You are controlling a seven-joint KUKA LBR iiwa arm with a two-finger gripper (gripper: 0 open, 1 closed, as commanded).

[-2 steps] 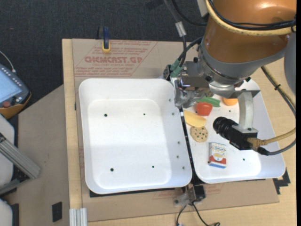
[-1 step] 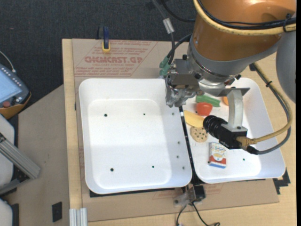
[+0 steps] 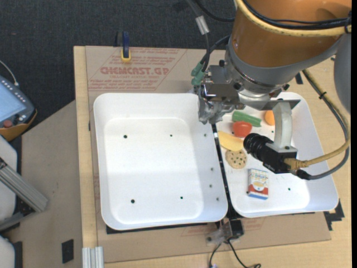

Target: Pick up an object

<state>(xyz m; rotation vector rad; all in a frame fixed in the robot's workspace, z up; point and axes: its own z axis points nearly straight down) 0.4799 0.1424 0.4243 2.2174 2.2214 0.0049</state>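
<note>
Objects for picking all sit in right bin [image 3: 312,200]: 1 cookie [image 3: 236,159], 1 yellow wedge [image 3: 228,140], 1 red piece [image 3: 241,129], 1 green piece [image 3: 246,117], 1 orange piece [image 3: 269,117], 1 small carton [image 3: 257,183]. Left bin [image 3: 148,161] is beside it on the table. Claw [image 3: 210,111] hangs near the bins' shared wall, w/ wrist hiding it; spread or pressed together, can't tell. Risk, prob.: items are bunched, so claw may nudge neighbours or clip the divider and close on nothing.

White bins [image 3: 150,166]; red tomato [image 3: 241,129], green pepper [image 3: 246,118], yellow wedge [image 3: 228,140], speckled tan cookie [image 3: 236,159], red-white-blue carton [image 3: 257,183].
</note>
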